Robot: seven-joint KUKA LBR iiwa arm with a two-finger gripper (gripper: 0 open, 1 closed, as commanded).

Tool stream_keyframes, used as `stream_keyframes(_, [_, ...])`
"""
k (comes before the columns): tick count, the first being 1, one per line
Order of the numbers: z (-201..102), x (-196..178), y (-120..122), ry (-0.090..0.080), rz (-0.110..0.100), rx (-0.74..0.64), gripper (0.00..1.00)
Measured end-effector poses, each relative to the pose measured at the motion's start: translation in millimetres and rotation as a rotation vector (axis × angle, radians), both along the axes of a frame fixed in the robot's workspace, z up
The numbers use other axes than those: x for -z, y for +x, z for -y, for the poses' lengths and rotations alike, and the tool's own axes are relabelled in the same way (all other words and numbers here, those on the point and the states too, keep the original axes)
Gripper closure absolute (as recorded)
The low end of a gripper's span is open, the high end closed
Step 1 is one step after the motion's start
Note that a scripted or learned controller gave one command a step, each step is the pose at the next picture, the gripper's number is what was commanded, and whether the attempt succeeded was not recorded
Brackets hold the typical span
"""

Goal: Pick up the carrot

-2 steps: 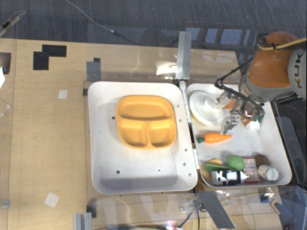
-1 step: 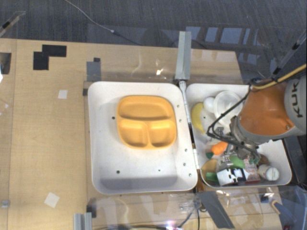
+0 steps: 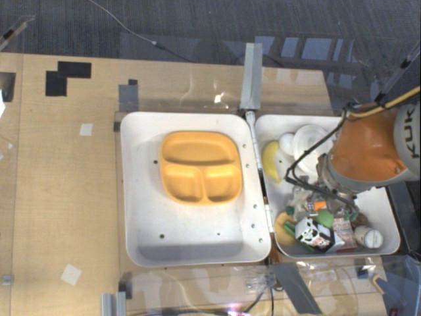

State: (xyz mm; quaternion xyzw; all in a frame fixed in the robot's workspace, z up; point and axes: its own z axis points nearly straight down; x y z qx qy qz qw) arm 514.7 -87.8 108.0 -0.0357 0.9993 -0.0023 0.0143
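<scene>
My arm comes in from the right, its orange band (image 3: 366, 149) hanging over the right bin (image 3: 393, 224). The gripper (image 3: 323, 201) is low among the clutter in the front half of that bin. A small orange piece with a green bit beside it, apparently the carrot (image 3: 318, 206), shows just under the gripper. Most of it is hidden by the wrist and cables. Whether the carrot is held is unclear.
The left bin (image 3: 141, 176) holds a yellow divided tray (image 3: 199, 166). In the right bin lie a yellow lemon (image 3: 271, 160), white cups (image 3: 308, 139), a black-and-white cow-patterned item (image 3: 312, 234), a red packet (image 3: 343, 229) and a white round item (image 3: 371, 237).
</scene>
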Motion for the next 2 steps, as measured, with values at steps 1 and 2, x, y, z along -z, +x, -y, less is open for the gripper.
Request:
stream_keyframes(1, [-26.2, -79.3, -1.9, -0.003, -0.016, -0.346, 1.00])
stream_keyframes(2, [-16.3, -146.5, 12.2, -0.013, -0.014, -0.750, 1.00])
